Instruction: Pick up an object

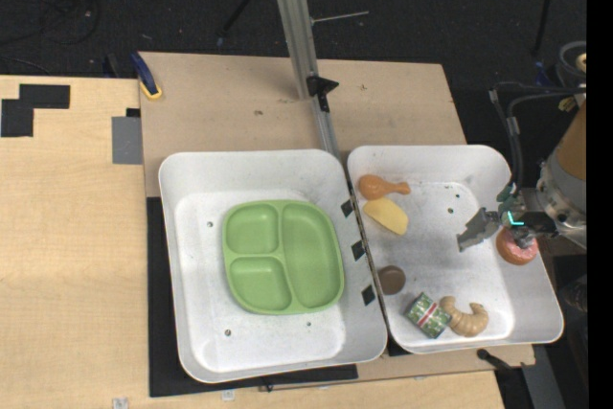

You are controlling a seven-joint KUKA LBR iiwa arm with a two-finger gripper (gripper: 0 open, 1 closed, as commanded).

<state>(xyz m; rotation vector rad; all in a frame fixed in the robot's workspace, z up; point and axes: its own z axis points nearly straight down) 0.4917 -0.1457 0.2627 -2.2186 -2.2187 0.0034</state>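
Far to the tool's left sits the left bin (192, 206), and in it a green plate (283, 256) with three compartments, lying flat. Closer in, across the divide, the right bin (431, 160) carries the pickable bits. Left of the tool and a little above it, an orange drumstick (381, 187) lies just beside a yellow wedge (387, 216); whether the two touch is hard to say. Below those, left and lower from the tool, there's a small brown round piece (391, 280) near the bin's left wall. Lower still, toward the bin's near edge, a green can (425, 314) lies on its side, right against a tan croissant (467, 318).

Now the tool (490, 227) itself: it hovers over the right side of the right bin, a grey finger (473, 233) slanting down and to the left, a teal light glowing at its base. I can't tell if it's parted or clenched from this angle, and nothing shows in its grip. Just right of the tool and slightly lower, a red round item (518, 247) sits by the bin's right wall, partly covered by the wrist, so its shape is unclear. The arm (573, 158) runs off the right, cut by the frame. All of it rests on the wooden surface (220, 101).
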